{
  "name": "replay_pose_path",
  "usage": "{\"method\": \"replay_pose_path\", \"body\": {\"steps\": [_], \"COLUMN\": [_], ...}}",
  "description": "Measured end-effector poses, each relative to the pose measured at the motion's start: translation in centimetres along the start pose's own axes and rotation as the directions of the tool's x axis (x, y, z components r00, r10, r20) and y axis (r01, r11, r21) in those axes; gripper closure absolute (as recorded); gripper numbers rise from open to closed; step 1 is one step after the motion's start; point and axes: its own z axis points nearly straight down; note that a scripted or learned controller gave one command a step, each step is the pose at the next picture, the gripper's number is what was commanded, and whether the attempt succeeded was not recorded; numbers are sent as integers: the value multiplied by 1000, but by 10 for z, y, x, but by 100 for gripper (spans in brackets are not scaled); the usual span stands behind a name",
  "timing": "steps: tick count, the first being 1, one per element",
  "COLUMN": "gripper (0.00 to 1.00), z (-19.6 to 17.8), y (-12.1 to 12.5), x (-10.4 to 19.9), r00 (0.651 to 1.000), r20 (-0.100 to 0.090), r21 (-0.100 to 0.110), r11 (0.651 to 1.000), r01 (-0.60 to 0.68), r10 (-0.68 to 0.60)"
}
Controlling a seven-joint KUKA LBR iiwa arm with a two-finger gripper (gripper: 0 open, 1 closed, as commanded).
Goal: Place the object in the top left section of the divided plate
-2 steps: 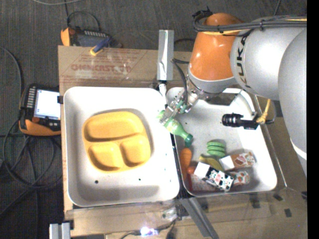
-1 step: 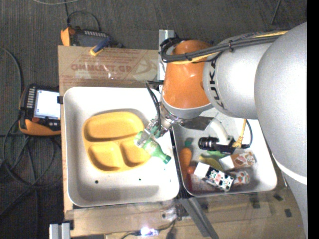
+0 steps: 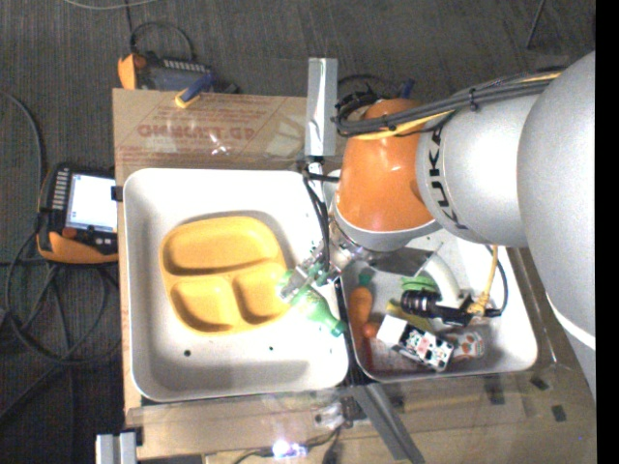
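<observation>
1. Where the arm reaches in from the right, its gripper hangs low over the right side of the left bin, close to the wall shared with the right bin.
2. Just under the gripper is the green thing. It is bright green, glossy and seemingly translucent. It is long and narrow, slanting from upper left to lower right. Its finer shape is too blurred to make out.
3. The green thing's upper end meets the gripper's tip. Whether the gripper is apart, together or clamped on it cannot be told.
4. A yellow plate lies in the left bin, slightly tilted in the view. It has one long section across the top and two smaller ones below.
5. The green thing's upper left end sits at the plate's right rim, beside the lower right section. Its lower end points toward the shared wall. It is well apart from the top left section.
6. An orange carrot stands near the right bin's left wall. A white patterned box lies just beside it among other small things.
</observation>
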Motion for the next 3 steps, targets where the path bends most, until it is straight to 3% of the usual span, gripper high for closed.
{"method": "replay_pose_path", "body": {"steps": [1,3], "gripper": [100,100], "z": [-1,-18], "y": [20,21], "x": [-69,-69], "r00": [954,955], "r20": [4,4], "r21": [0,-4], "r11": [954,955], "r01": [299,297], "r10": [-299,-297]}}
